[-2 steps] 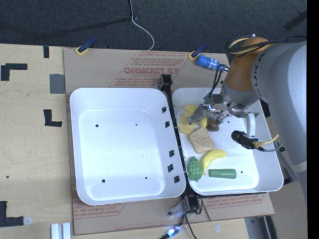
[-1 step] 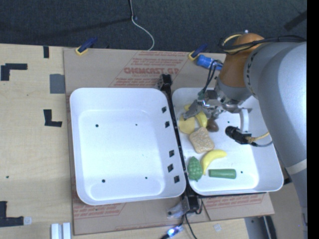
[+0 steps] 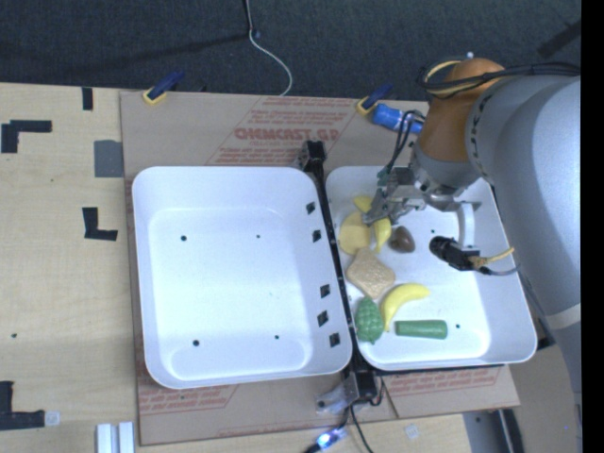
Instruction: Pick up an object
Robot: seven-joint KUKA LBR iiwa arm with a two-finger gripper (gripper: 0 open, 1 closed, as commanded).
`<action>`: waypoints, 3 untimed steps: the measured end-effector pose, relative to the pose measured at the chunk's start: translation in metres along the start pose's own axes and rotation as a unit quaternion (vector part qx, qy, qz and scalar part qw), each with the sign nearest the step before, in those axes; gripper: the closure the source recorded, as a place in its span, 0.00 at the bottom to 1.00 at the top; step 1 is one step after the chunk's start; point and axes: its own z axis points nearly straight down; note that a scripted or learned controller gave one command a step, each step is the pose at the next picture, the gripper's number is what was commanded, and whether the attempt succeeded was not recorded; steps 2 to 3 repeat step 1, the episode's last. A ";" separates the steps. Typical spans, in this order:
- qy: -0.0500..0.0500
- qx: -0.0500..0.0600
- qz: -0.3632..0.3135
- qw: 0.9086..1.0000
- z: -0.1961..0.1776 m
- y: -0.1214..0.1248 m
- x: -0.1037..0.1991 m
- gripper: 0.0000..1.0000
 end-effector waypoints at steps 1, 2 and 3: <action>0.000 -0.006 -0.003 1.000 -0.097 0.020 0.065 1.00; 0.000 -0.006 -0.003 1.000 -0.097 0.020 0.065 1.00; 0.000 -0.006 -0.003 1.000 -0.097 0.020 0.065 1.00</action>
